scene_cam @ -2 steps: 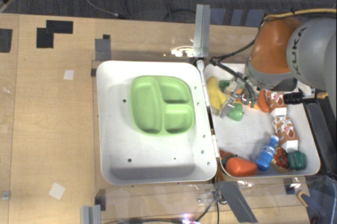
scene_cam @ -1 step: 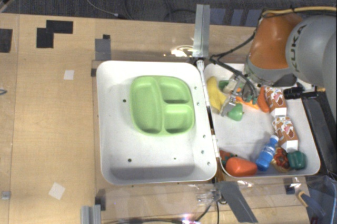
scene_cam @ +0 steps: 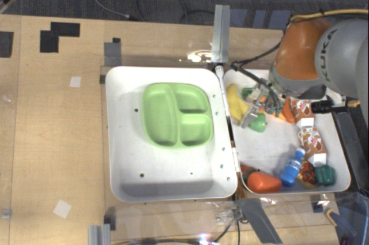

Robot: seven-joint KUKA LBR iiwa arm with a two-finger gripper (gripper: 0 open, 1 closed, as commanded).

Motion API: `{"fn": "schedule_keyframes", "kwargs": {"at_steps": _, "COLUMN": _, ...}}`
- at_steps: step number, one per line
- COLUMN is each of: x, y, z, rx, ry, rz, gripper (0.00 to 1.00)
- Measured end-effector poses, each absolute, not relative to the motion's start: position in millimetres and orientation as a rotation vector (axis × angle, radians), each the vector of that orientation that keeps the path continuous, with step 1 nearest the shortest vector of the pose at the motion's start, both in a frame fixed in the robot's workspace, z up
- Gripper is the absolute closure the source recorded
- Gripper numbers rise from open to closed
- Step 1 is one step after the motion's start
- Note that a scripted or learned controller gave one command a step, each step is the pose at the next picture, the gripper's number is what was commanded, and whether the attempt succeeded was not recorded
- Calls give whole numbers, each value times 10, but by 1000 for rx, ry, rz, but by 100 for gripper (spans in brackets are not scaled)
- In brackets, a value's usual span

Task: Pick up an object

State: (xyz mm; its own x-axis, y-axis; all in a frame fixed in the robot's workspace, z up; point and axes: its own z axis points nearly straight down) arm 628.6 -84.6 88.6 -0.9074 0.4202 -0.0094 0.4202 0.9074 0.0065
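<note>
Counter (scene_cam: pixel 52 140): light wood, carries two shallow white bins side by side.

Left bin (scene_cam: pixel 124 180): holds one green divided tray (scene_cam: pixel 176 114), three compartments, roughly central, lying flat.

Right bin (scene_cam: pixel 265 140): holds the loose objects. Arm (scene_cam: pixel 314 56) enters from the right, orange band above the wrist, reaching down over the far part of this bin.

End effector (scene_cam: pixel 252 117): low in the far-left part of the right bin, metal fingers pointing down and left. Tip sits between a yellow banana-like piece (scene_cam: pixel 234 101) on its left and a small green object (scene_cam: pixel 258 123) just at its near side; looks to be touching or nearly touching the green object. Opening of the fingers cannot be told from this view; nothing visibly clamped between them.

Other contents, larger to smaller: an orange-and-white carton (scene_cam: pixel 310 140) at right; an orange-red rounded item (scene_cam: pixel 263 181) at the near edge; a blue bottle (scene_cam: pixel 292 168) leaning beside it; a dark green piece (scene_cam: pixel 326 174) in the near-right corner.
</note>
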Motion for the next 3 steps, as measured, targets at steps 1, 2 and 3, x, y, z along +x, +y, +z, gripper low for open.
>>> {"fn": "schedule_keyframes", "kwargs": {"at_steps": 1, "x": 6125, "y": -867, "z": 890, "rx": 794, "ry": 3026, "rz": 6, "gripper": 0}}
{"fn": "schedule_keyframes", "kwargs": {"at_steps": 2, "x": 6168, "y": -869, "z": 1042, "rx": 786, "ry": 3014, "rz": 8, "gripper": 100}}
{"fn": "schedule_keyframes", "kwargs": {"at_steps": 3, "x": 5904, "y": 232, "z": 1903, "rx": 967, "ry": 2974, "rz": 11, "gripper": 100}}
